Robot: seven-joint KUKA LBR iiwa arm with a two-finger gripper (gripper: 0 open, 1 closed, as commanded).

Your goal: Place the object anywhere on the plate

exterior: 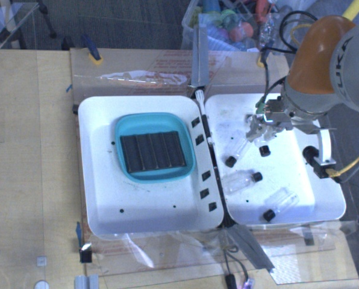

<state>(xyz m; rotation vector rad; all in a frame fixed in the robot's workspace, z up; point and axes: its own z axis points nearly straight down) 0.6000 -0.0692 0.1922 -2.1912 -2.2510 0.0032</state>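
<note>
The pincer (259, 127) is blurred above the right bin (330, 206); its opening cannot be told. Clear bottles (240, 180) are faintly seen below it.

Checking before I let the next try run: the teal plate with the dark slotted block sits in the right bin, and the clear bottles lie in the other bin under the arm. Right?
Not quite. The teal plate with the dark slotted block sits in the left bin, as the camera view shows. The clear bottles do lie in the other bin, under the arm.
</note>
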